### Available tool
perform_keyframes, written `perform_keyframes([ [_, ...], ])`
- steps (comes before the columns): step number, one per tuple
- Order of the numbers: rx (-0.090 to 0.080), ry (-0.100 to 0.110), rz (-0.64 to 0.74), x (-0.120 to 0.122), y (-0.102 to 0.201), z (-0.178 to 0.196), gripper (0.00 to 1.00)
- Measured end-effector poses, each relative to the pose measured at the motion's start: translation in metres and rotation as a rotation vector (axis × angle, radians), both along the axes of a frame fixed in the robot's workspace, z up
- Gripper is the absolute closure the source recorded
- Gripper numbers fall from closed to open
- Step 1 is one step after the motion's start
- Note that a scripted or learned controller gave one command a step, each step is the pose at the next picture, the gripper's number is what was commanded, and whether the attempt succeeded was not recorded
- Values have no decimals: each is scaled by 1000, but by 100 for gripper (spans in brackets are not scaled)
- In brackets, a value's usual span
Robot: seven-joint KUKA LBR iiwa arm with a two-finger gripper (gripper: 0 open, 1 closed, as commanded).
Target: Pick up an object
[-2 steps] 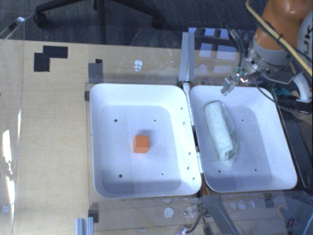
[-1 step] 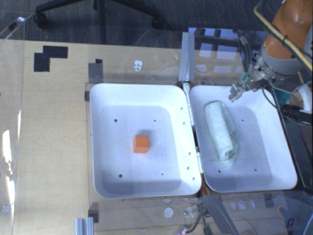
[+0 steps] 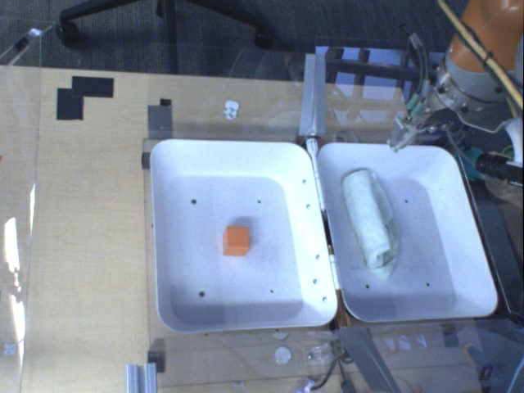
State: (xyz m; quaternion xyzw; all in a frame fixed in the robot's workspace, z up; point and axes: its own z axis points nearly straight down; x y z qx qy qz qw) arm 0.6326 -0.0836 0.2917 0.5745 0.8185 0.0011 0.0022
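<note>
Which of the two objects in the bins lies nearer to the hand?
The white rolled cloth in the right bin; the hand hovers at that bin's far edge. The orange cube sits in the left bin.

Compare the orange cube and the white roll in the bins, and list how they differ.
Colour: the orange cube is bright orange; the white roll nearly matches its bin.
Shape: the cube is blocky; the roll is a long cylinder lying on its side.
Size: the roll is far larger.
Place: the cube is in the left bin, the roll in the right bin.
</note>
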Motion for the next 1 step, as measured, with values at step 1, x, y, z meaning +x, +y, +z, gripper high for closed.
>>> perform_keyframes([
  [1,-1,-6,6,2,1,11,100],
])
